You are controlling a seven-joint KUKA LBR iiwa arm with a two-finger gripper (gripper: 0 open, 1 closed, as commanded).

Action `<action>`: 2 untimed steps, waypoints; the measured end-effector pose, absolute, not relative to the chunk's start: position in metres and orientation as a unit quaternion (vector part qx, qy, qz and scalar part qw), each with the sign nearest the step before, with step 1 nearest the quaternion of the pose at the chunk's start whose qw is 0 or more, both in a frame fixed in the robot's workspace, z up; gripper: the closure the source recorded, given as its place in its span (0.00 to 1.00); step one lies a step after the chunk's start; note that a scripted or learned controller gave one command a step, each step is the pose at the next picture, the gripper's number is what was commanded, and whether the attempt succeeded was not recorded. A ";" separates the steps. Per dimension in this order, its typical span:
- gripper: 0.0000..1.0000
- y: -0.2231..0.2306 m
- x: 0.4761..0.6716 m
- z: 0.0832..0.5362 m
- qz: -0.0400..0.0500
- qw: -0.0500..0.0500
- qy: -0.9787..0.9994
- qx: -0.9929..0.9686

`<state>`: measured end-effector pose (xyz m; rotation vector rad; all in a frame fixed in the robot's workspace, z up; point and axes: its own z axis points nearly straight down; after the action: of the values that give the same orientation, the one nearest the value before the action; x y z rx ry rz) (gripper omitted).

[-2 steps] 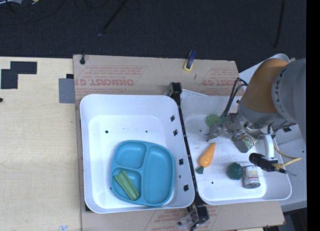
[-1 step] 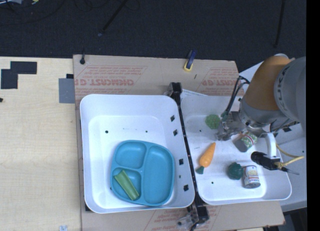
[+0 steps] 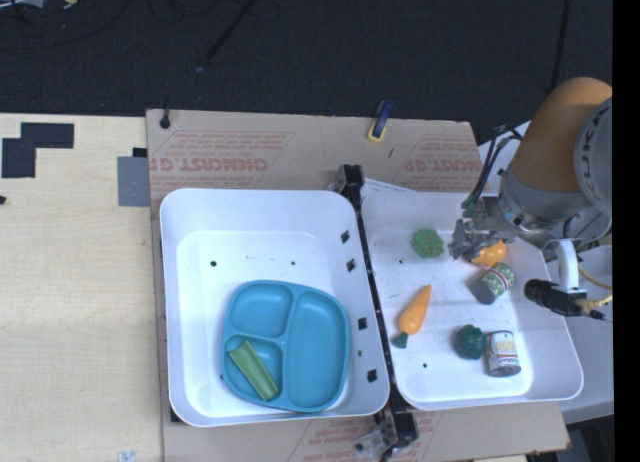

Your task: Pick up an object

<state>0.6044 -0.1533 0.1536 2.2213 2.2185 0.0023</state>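
Observation:
The right bin (image 3: 560,375) holds several small items: a green broccoli-like piece (image 3: 428,243), a carrot (image 3: 413,310), a small orange piece (image 3: 491,252), a grey can lying on its side (image 3: 493,283), a dark green lump (image 3: 468,341) and a labelled tin (image 3: 503,353). My gripper (image 3: 468,238) is low over the upper part of this bin, between the broccoli-like piece and the small orange piece, close against the orange one. The wrist and orange band (image 3: 560,145) rise behind it on the right. I see no object lifted off the bin floor.
The left bin (image 3: 190,250) holds a blue divided plate (image 3: 310,335) with a green stick-shaped piece (image 3: 253,368) in its lower left compartment. A black divider (image 3: 365,280) runs between the bins. Cables and a black fitting (image 3: 560,295) hang at the right bin's edge.

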 end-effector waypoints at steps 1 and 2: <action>1.00 -0.152 0.610 0.197 0.001 0.001 0.707 0.707; 1.00 -0.153 0.610 0.229 0.001 0.000 0.707 0.707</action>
<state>0.6101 -0.1528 0.2292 2.2206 2.2213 0.0016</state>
